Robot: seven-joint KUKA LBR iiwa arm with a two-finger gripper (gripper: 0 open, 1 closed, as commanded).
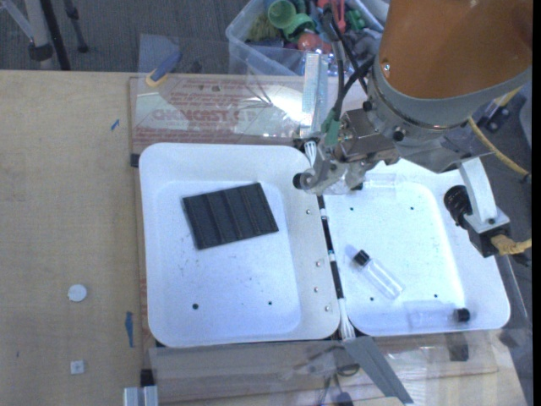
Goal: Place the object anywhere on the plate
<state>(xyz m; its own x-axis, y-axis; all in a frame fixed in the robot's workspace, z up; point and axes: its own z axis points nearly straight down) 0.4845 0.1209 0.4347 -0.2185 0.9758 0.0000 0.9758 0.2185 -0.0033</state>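
Tool [325, 180] over the bins' seam, grip state unreadable; vial [376, 273] in right bin [473, 311], plate [230, 215] in left.

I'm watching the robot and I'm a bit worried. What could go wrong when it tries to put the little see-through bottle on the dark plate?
1. The clear vial lies on its side, so it might roll away when touched.
2. It is see-through on a white bin, so it may be hard to find.
3. The gripper hangs over the ridge between the bins, away from the vial, and the ribbed dark plate is in the other bin, so a carry could drop it.
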